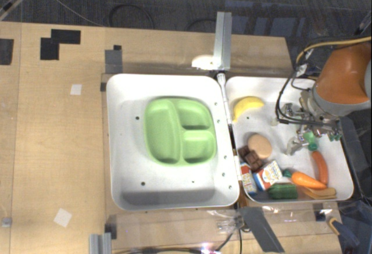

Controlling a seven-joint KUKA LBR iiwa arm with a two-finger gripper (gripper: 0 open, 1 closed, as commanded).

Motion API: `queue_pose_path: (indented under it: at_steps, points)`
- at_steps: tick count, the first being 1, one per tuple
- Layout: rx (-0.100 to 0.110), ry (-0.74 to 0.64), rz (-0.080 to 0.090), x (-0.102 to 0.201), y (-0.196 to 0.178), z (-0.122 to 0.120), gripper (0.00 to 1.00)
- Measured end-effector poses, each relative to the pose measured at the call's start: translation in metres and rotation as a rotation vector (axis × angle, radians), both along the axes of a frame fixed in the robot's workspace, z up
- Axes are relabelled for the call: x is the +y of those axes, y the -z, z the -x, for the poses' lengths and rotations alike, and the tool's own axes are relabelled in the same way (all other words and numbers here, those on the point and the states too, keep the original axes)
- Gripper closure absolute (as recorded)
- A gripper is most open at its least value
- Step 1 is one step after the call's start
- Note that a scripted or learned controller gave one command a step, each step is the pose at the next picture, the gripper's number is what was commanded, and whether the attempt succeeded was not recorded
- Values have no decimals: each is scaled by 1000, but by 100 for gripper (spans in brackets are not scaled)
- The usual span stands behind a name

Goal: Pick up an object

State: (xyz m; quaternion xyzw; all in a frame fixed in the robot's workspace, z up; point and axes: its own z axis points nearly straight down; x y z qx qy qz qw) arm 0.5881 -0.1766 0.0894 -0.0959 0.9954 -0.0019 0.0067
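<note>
Objects for picking lie in the right bin [346, 189]: a yellow banana [247, 106] near its far left corner, a tan bun [260, 146] at centre-left. A carrot [307, 179], a sausage [320, 167], a green block [283, 190] and a small carton [269, 174] crowd the near edge.

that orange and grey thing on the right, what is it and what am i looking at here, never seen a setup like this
That is a robot arm, grey with an orange band, reaching in from the right. The single camera sits above a wooden bench and looks down at a slant. Two shallow white bins stand side by side. The left bin holds a green divided plate. The right bin holds toy food: a banana, a bread roll, a small carton, a carrot, a sausage and a green vegetable. The arm's tool hangs over the right bin, near the sausage. Nothing can be seen held in it.
</note>
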Motion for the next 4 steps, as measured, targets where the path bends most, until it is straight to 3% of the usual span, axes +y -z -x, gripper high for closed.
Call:
queue_pose_path:
  at_steps: [1,2,3,4]
  points:
    - [-18,-7,3,1,-16,-6,100]
    - [-8,-46,3,-29,-126,-85,100]
    - [-4,-3,-2,26,-173,-85,100]
    - [4,-113,3,-20,-163,46,100]
